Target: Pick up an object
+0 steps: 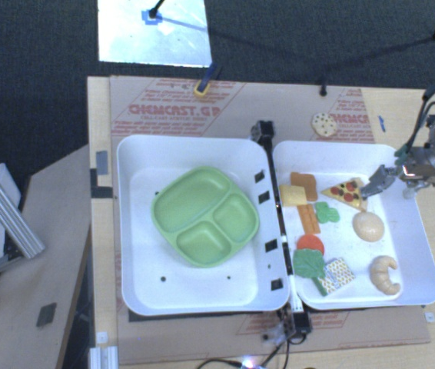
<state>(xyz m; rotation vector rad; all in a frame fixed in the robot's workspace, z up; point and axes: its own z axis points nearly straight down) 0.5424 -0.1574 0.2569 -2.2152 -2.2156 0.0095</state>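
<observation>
Nearest the viewer, along the front of the right bin (425,283), lie a croissant (385,274), a patterned packet (337,274) and a green broccoli piece (308,264), with a red tomato (310,243) just behind the broccoli. Further back rest a pale egg-like ball (368,226), a small green leaf piece (327,213) and an orange strip (308,219); behind these sit a yellow cheese block (293,196), a brown biscuit-like block (303,181) and a pizza slice (343,194). Every one of these lies on the bin floor, so no object is yet lifted. The left bin (137,175) holds a green divided plate (204,216), also untouched. Over the right bin's far right part, the gripper (376,183) reaches in low beside the pizza slice, its dark fingers (381,177) slightly parted with nothing visible between them; whether a tip touches the slice cannot be told. By judgement, the approach is done or nearly done, while the closing, the grasp and the lift all remain. Beyond the bins, a round cookie (324,124) lies on the brown board (171,106), well apart from the arm
</observation>
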